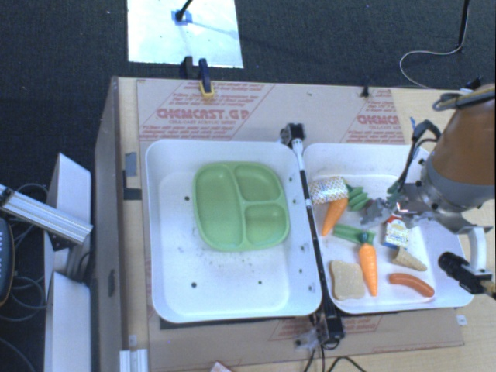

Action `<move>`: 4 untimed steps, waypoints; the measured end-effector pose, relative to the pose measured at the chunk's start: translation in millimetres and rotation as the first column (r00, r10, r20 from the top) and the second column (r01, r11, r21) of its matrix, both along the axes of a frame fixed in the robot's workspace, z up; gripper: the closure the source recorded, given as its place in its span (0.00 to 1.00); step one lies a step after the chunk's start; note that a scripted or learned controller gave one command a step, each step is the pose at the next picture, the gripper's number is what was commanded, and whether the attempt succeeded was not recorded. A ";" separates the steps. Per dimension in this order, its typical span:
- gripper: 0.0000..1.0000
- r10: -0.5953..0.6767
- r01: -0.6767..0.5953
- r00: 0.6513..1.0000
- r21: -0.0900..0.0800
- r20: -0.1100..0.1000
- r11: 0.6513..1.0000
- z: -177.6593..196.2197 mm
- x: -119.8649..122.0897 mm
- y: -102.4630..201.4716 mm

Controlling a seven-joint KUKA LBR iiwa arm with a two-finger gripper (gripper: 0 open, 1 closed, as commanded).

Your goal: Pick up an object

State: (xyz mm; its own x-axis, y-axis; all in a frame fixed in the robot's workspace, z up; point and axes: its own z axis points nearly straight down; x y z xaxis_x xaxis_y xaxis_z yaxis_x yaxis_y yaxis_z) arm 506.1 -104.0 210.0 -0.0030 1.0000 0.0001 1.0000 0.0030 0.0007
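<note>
The right bin (pixel 364 155) holds toy food. An orange carrot (pixel 334 215) lies slanted near the bin's left wall, and a second carrot (pixel 368 268) points down at the front. Between them lies a green bean piece (pixel 349 232). A bread slice (pixel 347 279) rests at the front left and a red sausage (pixel 411 284) at the front right. A checkered packet (pixel 328 188) and a green leafy piece (pixel 357 198) sit at the back. My gripper (pixel 377 210) hangs low over the bin's middle, just right of the first carrot and above a small carton (pixel 397 233). I see nothing held.
The left bin (pixel 178 285) holds a green divided plate (pixel 240 206). A black divider bar (pixel 308 208) runs between the bins. A tan wedge (pixel 408 260) lies beside the carton. The arm's bulky orange-banded wrist (pixel 465 149) covers the right bin's far right side.
</note>
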 end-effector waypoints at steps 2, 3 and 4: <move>1.00 -0.001 0.001 1.000 0.001 0.003 1.000 -115.2 -14.4 -27.8; 1.00 0.002 -0.002 1.000 0.001 0.003 1.000 -25.3 -18.6 66.3; 1.00 0.001 -0.001 1.000 0.000 0.003 1.000 39.2 -18.6 94.7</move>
